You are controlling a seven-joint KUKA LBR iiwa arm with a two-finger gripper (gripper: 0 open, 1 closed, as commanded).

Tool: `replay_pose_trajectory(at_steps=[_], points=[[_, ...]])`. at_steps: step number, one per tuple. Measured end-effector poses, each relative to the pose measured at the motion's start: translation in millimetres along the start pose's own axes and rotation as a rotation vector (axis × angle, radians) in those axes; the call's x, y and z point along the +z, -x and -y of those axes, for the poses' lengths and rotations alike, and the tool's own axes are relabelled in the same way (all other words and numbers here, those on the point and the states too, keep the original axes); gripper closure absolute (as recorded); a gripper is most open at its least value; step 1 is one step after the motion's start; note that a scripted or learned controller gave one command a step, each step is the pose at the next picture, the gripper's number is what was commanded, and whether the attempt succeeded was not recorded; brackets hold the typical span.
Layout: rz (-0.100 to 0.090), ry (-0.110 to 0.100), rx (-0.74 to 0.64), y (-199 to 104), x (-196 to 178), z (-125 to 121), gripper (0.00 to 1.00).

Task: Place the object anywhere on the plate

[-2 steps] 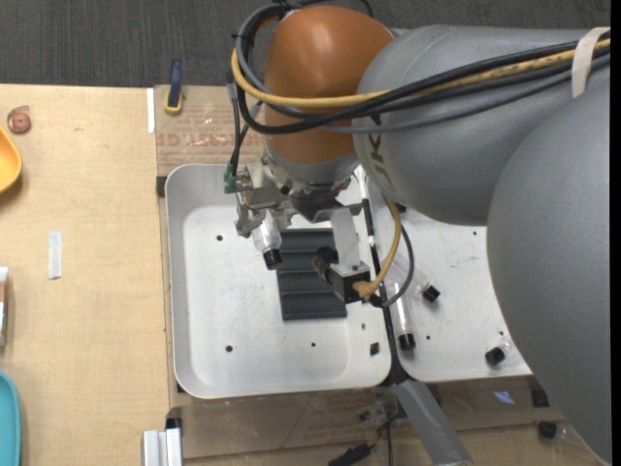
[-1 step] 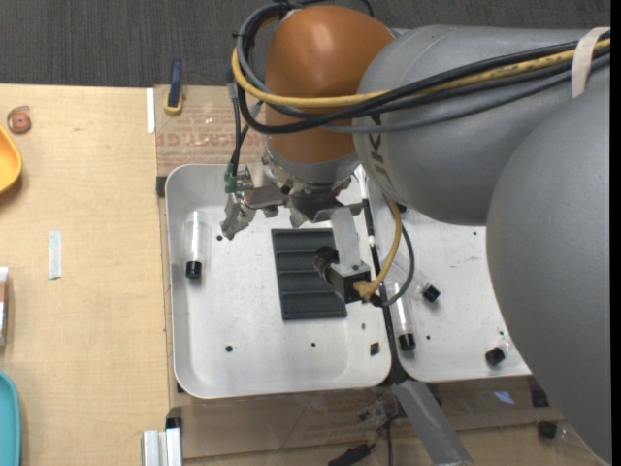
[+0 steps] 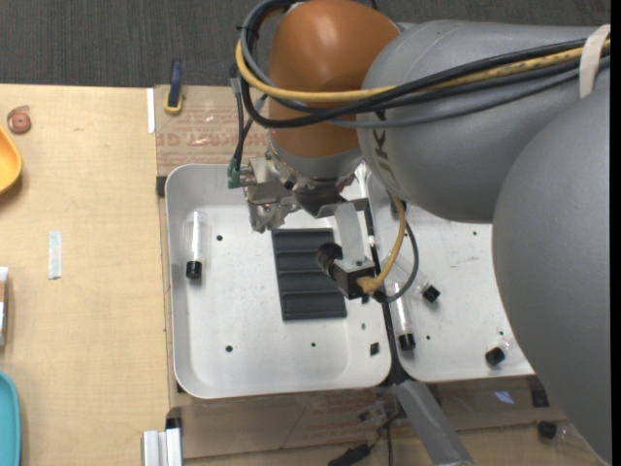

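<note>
Hand (image 3: 291, 207): positioned over left bin (image 3: 194, 357); finger state cannot be told. Black ridged block (image 3: 309, 275) lain directly below hand. Marker (image 3: 194, 246) located left of hand.

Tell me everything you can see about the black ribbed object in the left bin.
The black ribbed object is a flat, dark rectangular slab with several crosswise ridges, matte, possibly plastic or rubber. It lies flat on the floor of the left bin, near its middle, long side running away from the camera. The arm's wrist hangs above its upper end and hides part of it.
</note>
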State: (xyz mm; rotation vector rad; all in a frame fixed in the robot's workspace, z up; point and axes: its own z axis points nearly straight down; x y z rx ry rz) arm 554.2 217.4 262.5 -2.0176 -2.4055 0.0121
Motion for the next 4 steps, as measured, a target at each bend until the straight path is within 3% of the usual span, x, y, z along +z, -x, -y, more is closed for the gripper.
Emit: replay_pose_trajectory(at_steps=[1,2,3,4], points=[[-0.001,0.005,-0.074,29,88,-67,1.00],[-0.002,0.004,-0.163,21,171,-72,1.00],[-0.002,0.004,-0.099,7,171,-54,1.00],[-0.002,0.004,0.378,37,171,-98,1.00]])
